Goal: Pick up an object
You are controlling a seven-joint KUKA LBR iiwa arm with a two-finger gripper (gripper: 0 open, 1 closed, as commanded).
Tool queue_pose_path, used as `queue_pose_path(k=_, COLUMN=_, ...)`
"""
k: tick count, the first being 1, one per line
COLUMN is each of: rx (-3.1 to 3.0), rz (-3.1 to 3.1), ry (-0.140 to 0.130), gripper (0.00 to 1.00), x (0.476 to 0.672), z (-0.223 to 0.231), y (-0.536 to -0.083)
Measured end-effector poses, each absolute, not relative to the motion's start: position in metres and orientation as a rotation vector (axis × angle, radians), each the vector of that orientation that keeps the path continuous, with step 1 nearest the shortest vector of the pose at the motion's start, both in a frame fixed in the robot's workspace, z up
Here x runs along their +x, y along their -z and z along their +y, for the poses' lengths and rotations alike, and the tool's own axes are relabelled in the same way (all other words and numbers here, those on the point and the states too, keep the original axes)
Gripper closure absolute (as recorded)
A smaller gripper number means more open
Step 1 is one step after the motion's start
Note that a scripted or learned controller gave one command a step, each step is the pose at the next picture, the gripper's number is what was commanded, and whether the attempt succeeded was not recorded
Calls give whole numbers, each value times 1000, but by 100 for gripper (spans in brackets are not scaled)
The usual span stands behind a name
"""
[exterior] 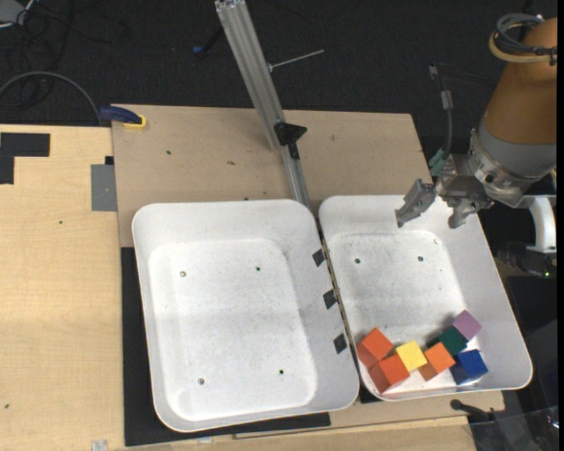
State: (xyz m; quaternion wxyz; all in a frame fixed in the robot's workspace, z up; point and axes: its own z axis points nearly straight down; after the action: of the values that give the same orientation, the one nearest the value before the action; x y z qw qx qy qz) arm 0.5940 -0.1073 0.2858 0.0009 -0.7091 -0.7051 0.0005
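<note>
- Camera view: two shallow white bins sit side by side on the counter (216,148), their inner rims touching along a seam marked by small black clips.
- The left bin (230,313) shows a bare speckled floor with a few small dark dots.
- The right bin (423,289) holds a huddle of blocks, all crowded into the corner farthest from the gripper (the near, outer corner of that bin).
- In that huddle: an orange-red block (377,344) toward the seam, a red block (390,372) just below it, a yellow block (411,355) touching both, an orange block (439,356) next along, a green block (452,338) behind that, a purple block (466,324) at the back, and a blue block (469,365) at the outer end.
- The gripper (440,207) hangs over the far rim of the right bin, well apart from the blocks; its fingers (414,202) are spread with nothing between them.
- A slanted metal rail (258,78) rises behind the seam.
</note>
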Motion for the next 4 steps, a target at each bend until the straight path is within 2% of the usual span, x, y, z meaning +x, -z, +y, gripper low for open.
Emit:
queue_pose_path(k=1, rx=-2211, rz=-2220, ry=-7, gripper=0, x=632, z=-61, y=-213)
queue_pose_path(k=2, rx=-2222, rz=-2219, ry=-2, gripper=0, x=589, z=-88, y=-263)
queue_pose_path(k=3, rx=-2212, rz=-2222, ry=-5, gripper=0, x=644, z=-29, y=-185)
queue_pose_path(k=4, rx=-2219, rz=-2222, ry=-3, gripper=0, x=644, z=-31, y=-190)
